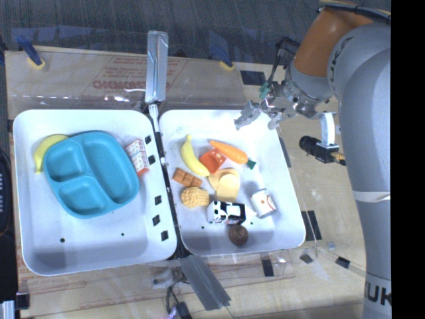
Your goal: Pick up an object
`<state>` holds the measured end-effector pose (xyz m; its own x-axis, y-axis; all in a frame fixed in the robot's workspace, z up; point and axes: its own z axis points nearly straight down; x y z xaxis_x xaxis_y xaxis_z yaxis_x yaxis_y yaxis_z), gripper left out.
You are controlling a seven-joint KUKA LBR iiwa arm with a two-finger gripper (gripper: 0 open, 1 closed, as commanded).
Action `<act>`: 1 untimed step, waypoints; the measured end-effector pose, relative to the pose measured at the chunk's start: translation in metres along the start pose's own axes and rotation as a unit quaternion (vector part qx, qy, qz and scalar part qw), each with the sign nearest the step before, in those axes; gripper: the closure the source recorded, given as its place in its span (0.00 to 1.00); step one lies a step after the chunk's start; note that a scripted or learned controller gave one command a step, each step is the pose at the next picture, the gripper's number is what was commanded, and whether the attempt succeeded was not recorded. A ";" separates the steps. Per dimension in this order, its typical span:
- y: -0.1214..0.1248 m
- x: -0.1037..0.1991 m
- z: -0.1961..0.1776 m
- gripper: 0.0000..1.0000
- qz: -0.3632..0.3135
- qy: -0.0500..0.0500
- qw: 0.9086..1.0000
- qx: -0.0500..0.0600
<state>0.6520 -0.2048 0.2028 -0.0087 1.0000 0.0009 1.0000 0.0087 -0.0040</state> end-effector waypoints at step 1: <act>-0.023 0.011 0.101 0.00 -0.127 -0.002 0.992 -0.008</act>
<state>0.6289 -0.1935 0.1018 -0.2610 0.9653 -0.0035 0.9653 0.2610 0.0127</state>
